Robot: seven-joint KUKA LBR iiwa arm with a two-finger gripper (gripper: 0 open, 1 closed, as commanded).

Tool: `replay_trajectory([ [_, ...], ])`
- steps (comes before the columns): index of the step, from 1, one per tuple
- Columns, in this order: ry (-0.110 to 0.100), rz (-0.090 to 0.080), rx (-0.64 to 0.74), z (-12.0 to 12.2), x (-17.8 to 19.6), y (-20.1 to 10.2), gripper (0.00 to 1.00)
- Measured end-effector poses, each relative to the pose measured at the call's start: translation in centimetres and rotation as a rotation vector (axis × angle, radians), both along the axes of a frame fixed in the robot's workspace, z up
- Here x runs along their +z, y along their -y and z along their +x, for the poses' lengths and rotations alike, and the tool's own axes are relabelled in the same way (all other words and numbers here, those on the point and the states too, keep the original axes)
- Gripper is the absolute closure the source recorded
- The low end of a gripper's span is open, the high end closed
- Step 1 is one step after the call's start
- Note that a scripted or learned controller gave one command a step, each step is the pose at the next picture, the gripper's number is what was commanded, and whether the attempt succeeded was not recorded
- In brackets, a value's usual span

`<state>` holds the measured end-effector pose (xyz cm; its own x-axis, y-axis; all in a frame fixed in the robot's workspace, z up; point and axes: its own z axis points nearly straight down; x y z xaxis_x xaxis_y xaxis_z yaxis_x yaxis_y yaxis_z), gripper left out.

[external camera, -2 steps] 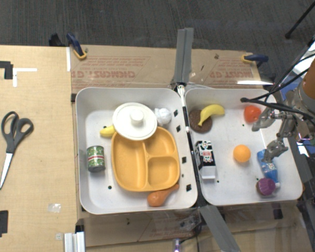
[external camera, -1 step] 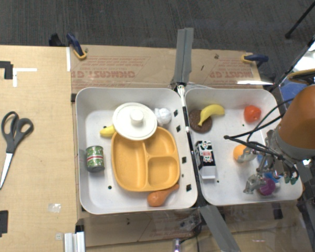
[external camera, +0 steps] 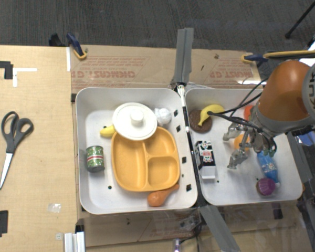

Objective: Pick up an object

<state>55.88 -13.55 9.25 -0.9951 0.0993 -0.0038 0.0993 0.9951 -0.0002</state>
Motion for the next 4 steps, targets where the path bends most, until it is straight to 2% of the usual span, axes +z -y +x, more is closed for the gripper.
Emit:
replay_trajectory([
  [1,0.004,-0.002,0.004,0.2,1.0,-0.1,1.00],
  [2,0.002,-0.001,0.444,2.7,17.5,4.2,1.00],
  [4,0.003,-0.003,0.932,10.2,22.3,6.0,1.00],
])
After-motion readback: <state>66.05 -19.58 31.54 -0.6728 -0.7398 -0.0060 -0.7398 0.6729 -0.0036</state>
